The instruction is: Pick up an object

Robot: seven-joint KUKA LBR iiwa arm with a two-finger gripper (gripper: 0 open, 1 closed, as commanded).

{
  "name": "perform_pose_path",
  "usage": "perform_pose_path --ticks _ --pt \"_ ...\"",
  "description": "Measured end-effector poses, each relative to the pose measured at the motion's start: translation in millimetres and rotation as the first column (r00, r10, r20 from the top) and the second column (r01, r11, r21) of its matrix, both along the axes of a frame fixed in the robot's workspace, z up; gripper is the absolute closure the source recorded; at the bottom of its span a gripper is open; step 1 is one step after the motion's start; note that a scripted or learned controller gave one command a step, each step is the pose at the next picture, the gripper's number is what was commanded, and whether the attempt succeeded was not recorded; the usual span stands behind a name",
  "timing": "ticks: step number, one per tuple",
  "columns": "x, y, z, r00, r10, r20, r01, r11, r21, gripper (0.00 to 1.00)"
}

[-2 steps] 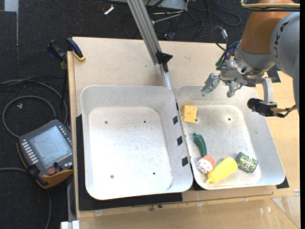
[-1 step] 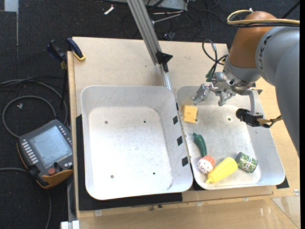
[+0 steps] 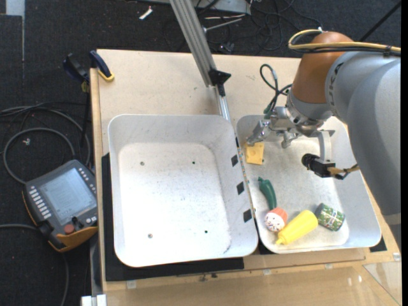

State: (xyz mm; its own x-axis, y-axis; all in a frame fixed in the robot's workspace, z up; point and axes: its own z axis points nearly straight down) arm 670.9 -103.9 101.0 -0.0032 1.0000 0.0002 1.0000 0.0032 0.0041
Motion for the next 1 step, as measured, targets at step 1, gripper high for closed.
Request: perform_pose_path --ticks 1 --pt "3.0 -0.8 16.2 1.0 0.0 0.012 0.0 1.0 -0.003 1.0"
